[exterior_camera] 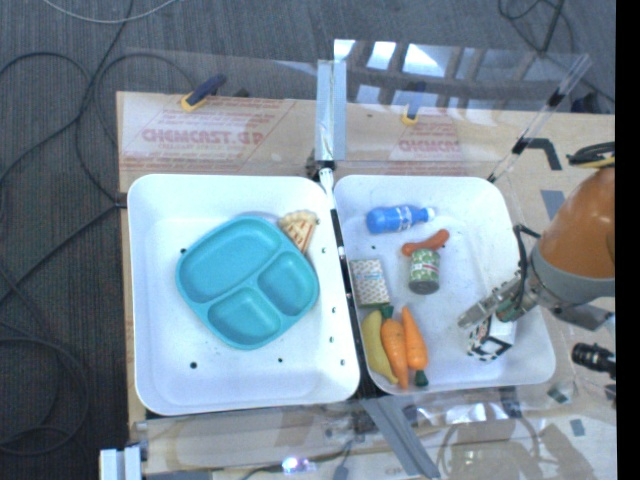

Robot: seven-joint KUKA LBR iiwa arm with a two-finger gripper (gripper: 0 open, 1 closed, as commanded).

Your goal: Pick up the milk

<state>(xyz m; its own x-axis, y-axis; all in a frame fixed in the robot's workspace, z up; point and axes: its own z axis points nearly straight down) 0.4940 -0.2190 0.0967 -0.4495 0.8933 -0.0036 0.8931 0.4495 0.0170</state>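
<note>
The milk point(489, 345) is a small white carton with black markings, lying in the right bin point(520, 368) near its front right corner. My gripper point(492, 311) hangs directly over the carton's far side, at or just above its top, and hides part of it. The grey arm with its orange band point(590, 230) reaches in from the right.
The right bin also holds a blue bottle point(396, 218), a red sausage point(427, 241), a green can point(424, 270), a patterned box point(369, 281), a banana point(374, 339) and two carrots point(404, 342). The left bin point(160, 368) holds a blue divided plate point(247, 281) and a pizza slice point(299, 230).
</note>
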